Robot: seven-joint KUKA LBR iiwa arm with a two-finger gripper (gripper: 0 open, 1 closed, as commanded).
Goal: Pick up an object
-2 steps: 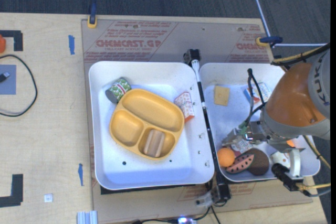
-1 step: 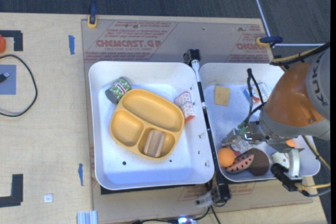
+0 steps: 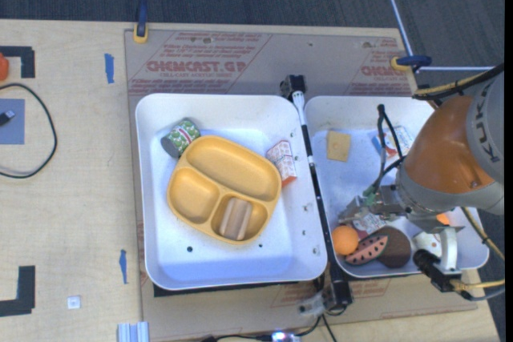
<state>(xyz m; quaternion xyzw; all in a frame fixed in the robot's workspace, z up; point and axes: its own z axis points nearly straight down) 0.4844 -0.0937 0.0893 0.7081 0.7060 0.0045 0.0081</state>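
The gripper [image 3: 370, 214] hangs low in the right bin [image 3: 353, 112], just above the orange ball [image 3: 345, 240] and brown-and-pink toy [image 3: 383, 247]. Nothing looks lifted yet; the grasp seems still ahead.

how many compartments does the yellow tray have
3: one long compartment along the far side, a smaller one at the near left, and a third at the near right, holding a tan piece.

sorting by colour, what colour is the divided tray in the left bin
Yellow; the divided tray shows best in the camera view.
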